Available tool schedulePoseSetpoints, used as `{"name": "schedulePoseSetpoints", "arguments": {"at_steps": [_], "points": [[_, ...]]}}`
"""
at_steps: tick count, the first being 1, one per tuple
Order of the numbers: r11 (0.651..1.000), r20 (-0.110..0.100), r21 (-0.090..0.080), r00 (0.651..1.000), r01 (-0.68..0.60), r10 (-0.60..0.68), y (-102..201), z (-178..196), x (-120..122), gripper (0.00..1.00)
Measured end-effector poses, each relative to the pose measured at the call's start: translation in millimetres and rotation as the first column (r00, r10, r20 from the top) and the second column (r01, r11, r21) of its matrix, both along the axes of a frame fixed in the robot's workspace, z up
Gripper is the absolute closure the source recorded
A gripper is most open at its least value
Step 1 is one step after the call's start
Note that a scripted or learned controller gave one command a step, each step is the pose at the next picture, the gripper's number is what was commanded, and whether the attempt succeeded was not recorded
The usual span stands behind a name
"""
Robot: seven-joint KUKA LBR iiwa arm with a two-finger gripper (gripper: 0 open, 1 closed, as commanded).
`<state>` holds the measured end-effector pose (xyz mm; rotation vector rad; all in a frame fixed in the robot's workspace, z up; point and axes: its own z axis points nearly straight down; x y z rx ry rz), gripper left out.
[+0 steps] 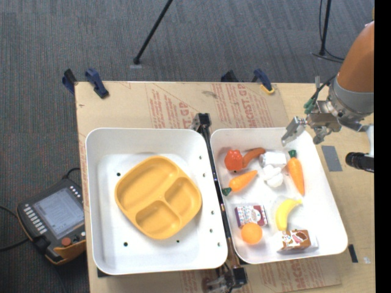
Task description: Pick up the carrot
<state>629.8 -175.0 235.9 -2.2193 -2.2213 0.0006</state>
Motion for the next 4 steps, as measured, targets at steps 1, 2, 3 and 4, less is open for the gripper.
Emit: {"name": "schedulePoseSetpoints", "arguments": {"at_steps": [1,2,3,4], "points": [[1.000,0.015,-0.002,1.000,-0.001,0.001,-34.7,-127.8,10.2,0.00],[1.000,0.018,-0.002,1.000,-0.004,0.004,-34.1,-116.5,11.5,1.00],[1.000,0.002,-0.001,1.000,0.002,-0.002,-37.0,-54.4,-89.2,1.00],[1.000,0.001,0.001,1.000,0.000,0.000,13.5,4.8,-147.4,1.00]]}}
